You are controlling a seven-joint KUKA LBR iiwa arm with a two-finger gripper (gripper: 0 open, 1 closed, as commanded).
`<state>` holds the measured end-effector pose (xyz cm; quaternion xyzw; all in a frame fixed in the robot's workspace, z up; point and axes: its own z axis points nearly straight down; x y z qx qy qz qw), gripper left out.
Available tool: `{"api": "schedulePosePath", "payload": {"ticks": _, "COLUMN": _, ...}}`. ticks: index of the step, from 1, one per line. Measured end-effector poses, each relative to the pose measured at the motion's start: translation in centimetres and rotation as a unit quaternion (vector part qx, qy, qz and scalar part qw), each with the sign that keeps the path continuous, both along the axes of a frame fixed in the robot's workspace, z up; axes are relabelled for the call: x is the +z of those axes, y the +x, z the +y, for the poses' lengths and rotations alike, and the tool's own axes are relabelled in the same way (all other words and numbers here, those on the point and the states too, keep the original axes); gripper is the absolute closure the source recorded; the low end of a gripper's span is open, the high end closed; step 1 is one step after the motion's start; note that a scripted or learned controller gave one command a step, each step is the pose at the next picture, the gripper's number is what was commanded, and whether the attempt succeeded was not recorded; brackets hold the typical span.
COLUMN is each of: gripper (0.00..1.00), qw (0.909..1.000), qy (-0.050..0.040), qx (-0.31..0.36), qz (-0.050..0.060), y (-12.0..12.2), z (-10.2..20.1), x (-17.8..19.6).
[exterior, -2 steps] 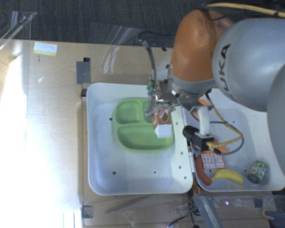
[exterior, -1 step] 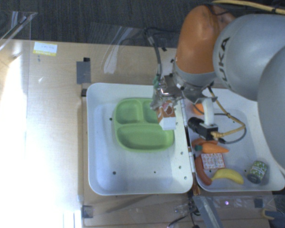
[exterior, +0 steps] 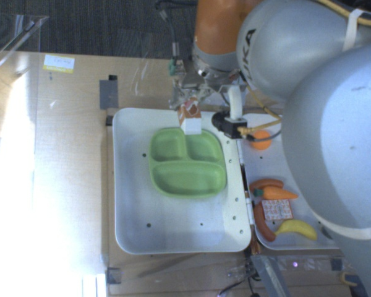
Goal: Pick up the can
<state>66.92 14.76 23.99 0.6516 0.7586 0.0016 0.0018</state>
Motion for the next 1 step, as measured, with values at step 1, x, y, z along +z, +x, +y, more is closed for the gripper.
{"api": "schedulePosePath", "payload": {"ticks": 1, "gripper": 1.0, "qw": 0.9908, "qy": -0.0009, "qx": 0.135, "qz": -0.003, "y": 0.1, "z": -6.45, "x": 4.64}}
